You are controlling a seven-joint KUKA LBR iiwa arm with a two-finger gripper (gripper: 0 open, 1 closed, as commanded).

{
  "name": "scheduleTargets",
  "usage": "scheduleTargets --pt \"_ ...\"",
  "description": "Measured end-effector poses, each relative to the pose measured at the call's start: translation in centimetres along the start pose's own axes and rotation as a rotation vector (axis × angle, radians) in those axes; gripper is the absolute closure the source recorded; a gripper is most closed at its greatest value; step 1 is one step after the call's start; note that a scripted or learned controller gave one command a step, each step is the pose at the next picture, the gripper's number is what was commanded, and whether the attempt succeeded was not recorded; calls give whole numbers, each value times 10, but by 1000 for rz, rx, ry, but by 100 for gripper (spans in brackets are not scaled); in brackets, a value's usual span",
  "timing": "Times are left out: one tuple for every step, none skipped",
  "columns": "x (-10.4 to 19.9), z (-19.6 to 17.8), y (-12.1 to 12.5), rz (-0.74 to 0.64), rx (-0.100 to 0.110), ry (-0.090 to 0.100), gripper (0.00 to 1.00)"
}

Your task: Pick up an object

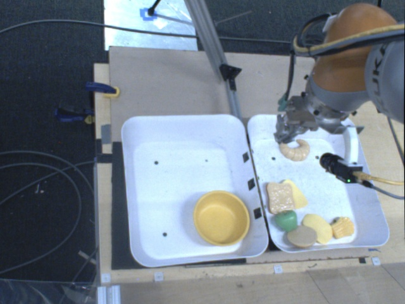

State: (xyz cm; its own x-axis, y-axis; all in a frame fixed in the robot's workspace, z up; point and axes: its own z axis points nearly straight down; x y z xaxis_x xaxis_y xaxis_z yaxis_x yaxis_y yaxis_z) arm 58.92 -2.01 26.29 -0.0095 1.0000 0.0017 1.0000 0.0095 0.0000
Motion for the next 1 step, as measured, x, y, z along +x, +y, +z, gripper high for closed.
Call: scheduleTargets --pt "44 19 -30 0 2 0 100"
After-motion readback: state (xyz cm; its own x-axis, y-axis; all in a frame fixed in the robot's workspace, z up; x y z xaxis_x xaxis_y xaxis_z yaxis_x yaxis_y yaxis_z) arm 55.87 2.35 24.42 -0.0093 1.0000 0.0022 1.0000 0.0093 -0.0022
